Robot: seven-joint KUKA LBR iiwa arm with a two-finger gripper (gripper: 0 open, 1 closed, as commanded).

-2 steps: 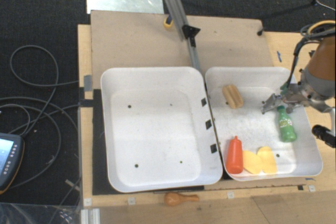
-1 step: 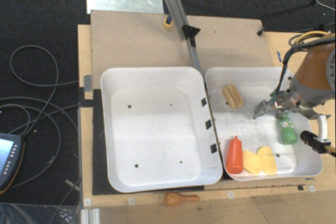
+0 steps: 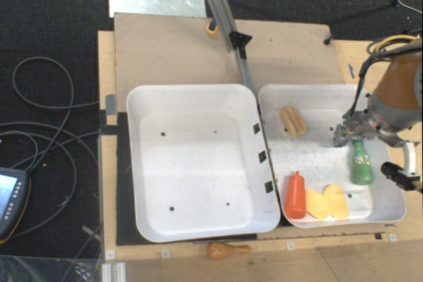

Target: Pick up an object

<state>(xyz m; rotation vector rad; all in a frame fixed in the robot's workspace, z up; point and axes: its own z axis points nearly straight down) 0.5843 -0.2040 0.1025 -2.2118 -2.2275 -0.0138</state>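
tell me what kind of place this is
Probably a robotics lab test bench: two white bins sit side by side on a board, toy food such as a green bottle lies in the right one, and loose cables trail on the dark carpet.

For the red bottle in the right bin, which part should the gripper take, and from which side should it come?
Probably the body of the red bottle, from straight above. It lies flat, cap toward the bin's far side. Close the fingers across its width: the yellow object touches its right side and the bin wall is near on its left, so room is tight.
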